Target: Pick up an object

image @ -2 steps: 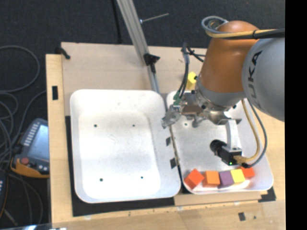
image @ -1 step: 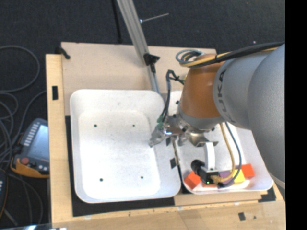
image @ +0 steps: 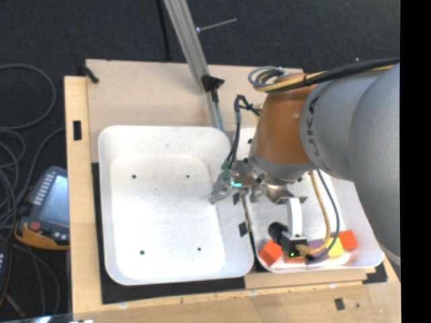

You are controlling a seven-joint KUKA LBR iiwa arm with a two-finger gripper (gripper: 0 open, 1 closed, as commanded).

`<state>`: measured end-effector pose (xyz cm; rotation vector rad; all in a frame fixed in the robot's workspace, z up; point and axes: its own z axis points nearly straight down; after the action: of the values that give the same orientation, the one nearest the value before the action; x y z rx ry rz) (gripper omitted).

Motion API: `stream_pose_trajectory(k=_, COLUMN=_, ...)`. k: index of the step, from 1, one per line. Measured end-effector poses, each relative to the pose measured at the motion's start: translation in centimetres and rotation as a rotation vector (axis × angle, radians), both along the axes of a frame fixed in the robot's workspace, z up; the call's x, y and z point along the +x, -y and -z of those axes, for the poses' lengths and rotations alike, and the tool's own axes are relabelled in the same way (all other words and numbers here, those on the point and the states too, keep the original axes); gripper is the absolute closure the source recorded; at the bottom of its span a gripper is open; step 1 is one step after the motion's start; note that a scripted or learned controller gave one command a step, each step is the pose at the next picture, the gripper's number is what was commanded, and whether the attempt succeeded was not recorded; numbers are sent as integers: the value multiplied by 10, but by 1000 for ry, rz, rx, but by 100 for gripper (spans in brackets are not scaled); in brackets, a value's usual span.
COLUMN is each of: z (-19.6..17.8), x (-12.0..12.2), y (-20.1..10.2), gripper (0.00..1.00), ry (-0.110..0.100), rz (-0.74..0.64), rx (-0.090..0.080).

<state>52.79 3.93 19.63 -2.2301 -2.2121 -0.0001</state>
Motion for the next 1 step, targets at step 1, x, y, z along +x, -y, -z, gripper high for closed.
stream_pose_trajectory(k=1, z=-1, x=-12, y=58, gripper=0, ry=0, rz=-2, rx=-3)
